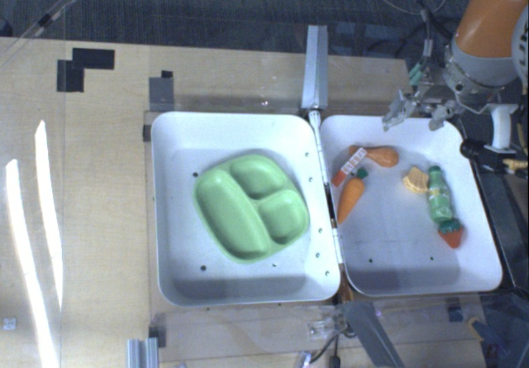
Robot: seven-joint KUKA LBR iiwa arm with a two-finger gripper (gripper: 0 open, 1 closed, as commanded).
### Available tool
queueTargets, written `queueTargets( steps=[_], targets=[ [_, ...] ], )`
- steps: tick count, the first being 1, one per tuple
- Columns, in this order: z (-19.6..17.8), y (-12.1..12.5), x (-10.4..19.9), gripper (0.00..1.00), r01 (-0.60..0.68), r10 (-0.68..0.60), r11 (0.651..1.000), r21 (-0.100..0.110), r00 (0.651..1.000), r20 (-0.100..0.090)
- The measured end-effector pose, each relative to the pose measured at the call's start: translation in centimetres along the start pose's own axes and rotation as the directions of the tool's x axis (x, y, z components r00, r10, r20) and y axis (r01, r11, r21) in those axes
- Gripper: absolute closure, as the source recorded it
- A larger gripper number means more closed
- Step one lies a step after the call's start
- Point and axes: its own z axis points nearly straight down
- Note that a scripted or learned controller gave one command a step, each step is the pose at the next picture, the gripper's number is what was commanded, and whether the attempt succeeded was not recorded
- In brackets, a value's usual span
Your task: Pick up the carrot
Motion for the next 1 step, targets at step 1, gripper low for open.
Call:
queueTargets(
  steps=[1],
  targets=[
    [14.51,-3.54,0.87,0.0,0.048,-0.048,0.999,0.001,0.999,0.0]
  ],
)
